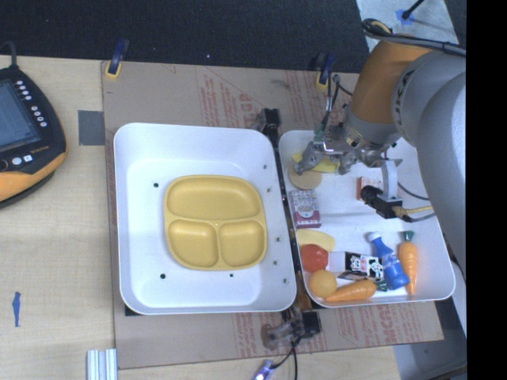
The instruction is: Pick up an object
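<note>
While the claw (326, 153) hangs low over the far left corner of the right bin (444, 279), you cannot tell how wide it stands or whether it grips the yellowish item (305, 161) under it. That item lies by a tan disc (306, 178), its long axis running near-left to far-right. The clutter, carrots (408, 261) and bottle (388, 261), sits near-right, probably leaving you clear reach; the yellow tray (215, 220) fills the left bin (142, 153).

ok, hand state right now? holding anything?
Hand: low over the far end of the right bin, at a yellowish item. Open, closed or holding: cannot be told from this view.
</note>
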### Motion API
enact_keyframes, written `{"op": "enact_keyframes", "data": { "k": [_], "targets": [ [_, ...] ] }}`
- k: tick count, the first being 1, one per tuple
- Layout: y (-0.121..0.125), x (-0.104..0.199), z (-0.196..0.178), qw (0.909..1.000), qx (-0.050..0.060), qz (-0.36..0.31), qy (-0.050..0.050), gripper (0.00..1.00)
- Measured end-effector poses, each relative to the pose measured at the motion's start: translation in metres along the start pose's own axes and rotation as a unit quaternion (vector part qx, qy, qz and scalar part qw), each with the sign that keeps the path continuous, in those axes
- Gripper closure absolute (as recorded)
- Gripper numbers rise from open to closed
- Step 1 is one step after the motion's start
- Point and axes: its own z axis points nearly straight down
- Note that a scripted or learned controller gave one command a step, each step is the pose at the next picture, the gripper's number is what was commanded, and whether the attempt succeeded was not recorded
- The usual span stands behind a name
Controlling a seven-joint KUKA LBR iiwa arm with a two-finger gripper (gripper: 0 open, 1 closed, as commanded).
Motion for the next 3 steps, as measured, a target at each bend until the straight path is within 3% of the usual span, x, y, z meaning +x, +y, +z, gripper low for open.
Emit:
{"op": "enact_keyframes", "data": {
  "k": [3],
  "targets": [
    [0.0000, -0.0062, 0.0003, 1.0000, 0.000, 0.001, 0.001, 0.00]
  ]
}}
